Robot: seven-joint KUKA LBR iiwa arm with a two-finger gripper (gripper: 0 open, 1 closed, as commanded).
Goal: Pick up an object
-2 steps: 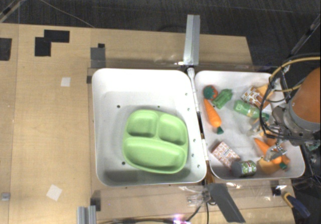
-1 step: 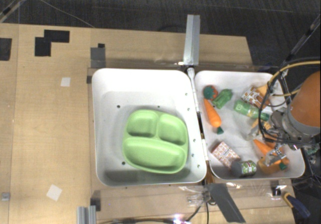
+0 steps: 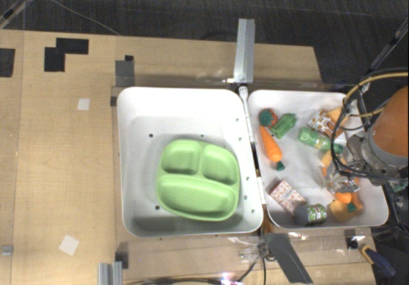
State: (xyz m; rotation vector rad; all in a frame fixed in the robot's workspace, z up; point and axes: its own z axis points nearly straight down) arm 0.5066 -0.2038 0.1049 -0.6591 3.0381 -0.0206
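The right bin (image 3: 300, 100) holds several small toys. An orange carrot (image 3: 271, 144) lies near its left wall, with a red and green piece (image 3: 266, 116) and a green block (image 3: 284, 124) just above it. A green can (image 3: 314, 140) and a printed packet (image 3: 323, 122) lie further right. Along the front sit a patterned box (image 3: 285, 194), a dark can (image 3: 310, 214) and an orange fruit (image 3: 345, 204). My gripper (image 3: 339, 178) hangs low over the bin's right side, just above the orange fruit, under the grey and orange wrist (image 3: 386, 140).
The left bin (image 3: 134, 124) holds a green divided plate (image 3: 197, 178). A metal post (image 3: 245, 50) stands behind the joint of the two bins. Cables (image 3: 358, 101) loop around the wrist at the right. Bare wooden bench (image 3: 57, 162) lies to the left.
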